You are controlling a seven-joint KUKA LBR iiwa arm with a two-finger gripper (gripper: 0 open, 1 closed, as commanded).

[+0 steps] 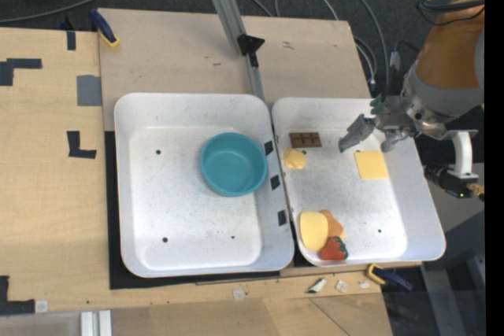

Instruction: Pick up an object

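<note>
The arm's upper part is cut off at the frame edge; the gripper (370, 136) is seen spread, nothing between its fingers. Just below it, in the right bin (417, 208), a yellow square (371, 165) is found; the teal bowl (232, 163) sits far left in the left bin (150, 193)

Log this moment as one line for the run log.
gripper: open, above right bin, holding nothing | nearest: yellow square | also there: brown bar | left bin: blue bowl
</note>
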